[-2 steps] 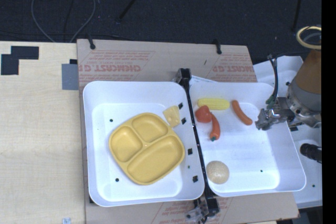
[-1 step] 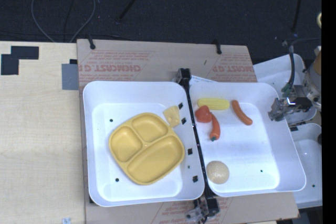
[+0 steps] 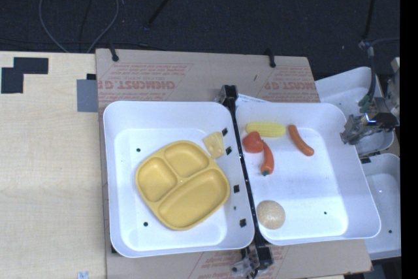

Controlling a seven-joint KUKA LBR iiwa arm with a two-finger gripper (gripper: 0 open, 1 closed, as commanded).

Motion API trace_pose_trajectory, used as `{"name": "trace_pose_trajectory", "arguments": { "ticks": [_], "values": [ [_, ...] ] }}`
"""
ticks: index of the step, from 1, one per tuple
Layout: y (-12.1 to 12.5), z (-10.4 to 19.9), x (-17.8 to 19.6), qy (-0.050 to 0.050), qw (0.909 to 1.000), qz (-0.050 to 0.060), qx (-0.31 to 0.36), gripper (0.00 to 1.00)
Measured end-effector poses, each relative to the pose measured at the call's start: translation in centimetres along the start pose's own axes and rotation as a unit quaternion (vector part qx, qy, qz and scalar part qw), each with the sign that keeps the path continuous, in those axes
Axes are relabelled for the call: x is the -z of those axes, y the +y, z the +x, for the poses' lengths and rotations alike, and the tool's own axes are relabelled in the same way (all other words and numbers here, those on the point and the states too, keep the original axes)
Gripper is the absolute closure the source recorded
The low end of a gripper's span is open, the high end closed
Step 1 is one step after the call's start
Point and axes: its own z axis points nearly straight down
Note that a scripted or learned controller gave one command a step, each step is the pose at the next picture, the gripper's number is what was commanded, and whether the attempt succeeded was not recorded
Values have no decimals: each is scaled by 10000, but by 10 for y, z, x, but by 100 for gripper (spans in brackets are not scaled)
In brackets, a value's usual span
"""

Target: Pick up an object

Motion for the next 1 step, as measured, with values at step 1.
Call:
{"name": "trace_pose_trajectory", "arguments": {
  "ticks": [1],
  "values": [
    [2, 60, -15, 18, 10000, 25, 13, 100]
  ]
}}
